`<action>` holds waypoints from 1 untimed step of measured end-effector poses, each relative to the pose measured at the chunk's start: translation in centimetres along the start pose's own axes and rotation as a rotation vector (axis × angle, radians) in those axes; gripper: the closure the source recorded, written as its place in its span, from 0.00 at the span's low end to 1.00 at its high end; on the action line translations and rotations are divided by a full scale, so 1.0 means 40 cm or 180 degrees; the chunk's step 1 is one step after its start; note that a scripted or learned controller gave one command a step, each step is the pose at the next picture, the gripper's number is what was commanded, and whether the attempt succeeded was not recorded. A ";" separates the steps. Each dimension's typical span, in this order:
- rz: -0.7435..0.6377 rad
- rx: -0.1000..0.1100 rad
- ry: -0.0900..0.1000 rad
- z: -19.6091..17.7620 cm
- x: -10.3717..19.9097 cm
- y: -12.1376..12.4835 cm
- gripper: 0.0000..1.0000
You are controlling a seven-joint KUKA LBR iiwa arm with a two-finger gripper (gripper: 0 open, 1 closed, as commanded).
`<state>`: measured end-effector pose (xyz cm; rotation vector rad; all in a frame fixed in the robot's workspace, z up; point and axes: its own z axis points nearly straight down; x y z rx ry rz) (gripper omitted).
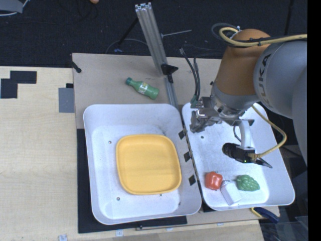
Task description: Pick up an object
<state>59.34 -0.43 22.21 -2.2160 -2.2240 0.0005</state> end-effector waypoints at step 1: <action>0.0002 -0.0005 -0.0001 -0.025 0.111 -0.046 1.00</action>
